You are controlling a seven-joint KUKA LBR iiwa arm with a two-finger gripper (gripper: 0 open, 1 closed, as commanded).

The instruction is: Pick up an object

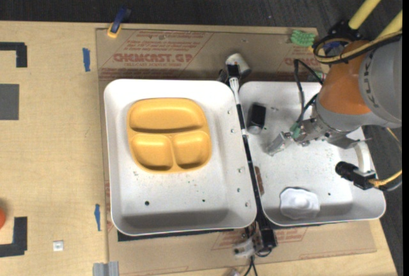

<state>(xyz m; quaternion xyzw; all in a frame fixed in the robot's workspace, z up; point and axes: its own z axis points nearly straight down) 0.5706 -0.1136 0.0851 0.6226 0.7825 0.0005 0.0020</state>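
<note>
A yellow three-compartment tray (169, 133) lies in the left white bin (121, 204), toward its far side. In the right white bin (377, 207) a small black block (256, 115) sits near the far left corner, and a white rounded object (298, 201) rests by the near wall. My gripper (276, 143) hangs low over the middle of the right bin, pointing left. It is just right of and nearer than the black block, apart from it. I see nothing held in it.
The grey arm with its orange band (342, 92) covers the right bin's far right part. A black connector with a yellow cable (351, 173) hangs over the bin's right side. Clamps (235, 66) sit at the divide between the bins.
</note>
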